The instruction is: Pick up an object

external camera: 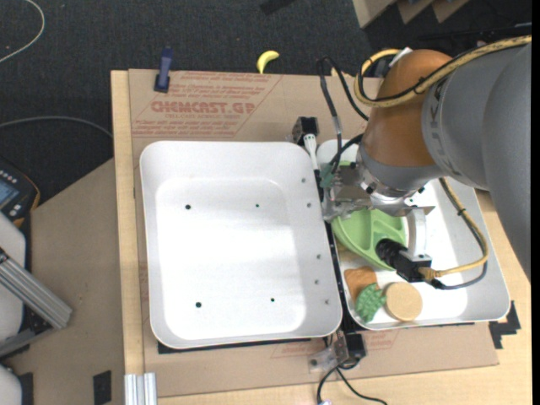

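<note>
The arm reaches in from the right and hangs low over the right bin point(472, 298). Its gripper point(371, 205) sits just above a light green floppy object point(363, 230) near that bin's left wall. Closer to the front of the bin lie a small orange-brown piece point(360, 277), a dark green bumpy object point(368, 302) and a tan round disc point(404, 301). The wrist hides the fingers and much of the bin's middle and back.
The left bin point(232, 234) is white with a few small dark holes. On the cardboard behind the bins lie a blue object point(163, 70) and a yellow banana-shaped piece point(267, 59). Cables run along the arm and near the bench's front edge.
</note>
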You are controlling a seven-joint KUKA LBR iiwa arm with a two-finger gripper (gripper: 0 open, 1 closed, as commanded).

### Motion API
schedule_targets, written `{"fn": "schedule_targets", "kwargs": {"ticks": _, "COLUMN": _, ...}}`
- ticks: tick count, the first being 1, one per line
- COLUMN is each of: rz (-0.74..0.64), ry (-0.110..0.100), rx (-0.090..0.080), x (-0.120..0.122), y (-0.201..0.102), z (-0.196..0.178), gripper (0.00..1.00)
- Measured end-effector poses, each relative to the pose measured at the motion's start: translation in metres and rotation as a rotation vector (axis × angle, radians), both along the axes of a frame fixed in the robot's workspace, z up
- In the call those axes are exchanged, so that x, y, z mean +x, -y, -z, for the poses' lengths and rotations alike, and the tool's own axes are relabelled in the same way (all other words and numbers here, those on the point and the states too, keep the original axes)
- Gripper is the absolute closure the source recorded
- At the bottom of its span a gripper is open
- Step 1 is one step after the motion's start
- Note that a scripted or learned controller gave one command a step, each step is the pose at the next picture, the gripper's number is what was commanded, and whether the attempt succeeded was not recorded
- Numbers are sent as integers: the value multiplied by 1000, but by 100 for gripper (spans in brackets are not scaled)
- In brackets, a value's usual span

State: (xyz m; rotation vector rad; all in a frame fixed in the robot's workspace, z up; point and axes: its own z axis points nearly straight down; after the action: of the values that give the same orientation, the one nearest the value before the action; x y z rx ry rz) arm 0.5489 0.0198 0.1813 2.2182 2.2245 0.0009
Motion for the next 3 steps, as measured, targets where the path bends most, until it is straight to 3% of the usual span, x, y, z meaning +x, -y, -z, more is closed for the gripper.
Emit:
{"fn": "schedule_targets", "kwargs": {"ticks": 1, "rz": 3, "ry": -3, "rx": -1, "x": -3, "y": 2, "z": -12, "gripper": 100}}
{"fn": "schedule_targets", "kwargs": {"ticks": 2, "rz": -7, "ry": 5, "rx": 4, "x": -27, "y": -77, "z": -94, "gripper": 100}}
{"fn": "schedule_targets", "kwargs": {"ticks": 3, "rz": 8, "ry": -10, "rx": 0, "x": -70, "y": -19, "z": -52, "gripper": 100}}
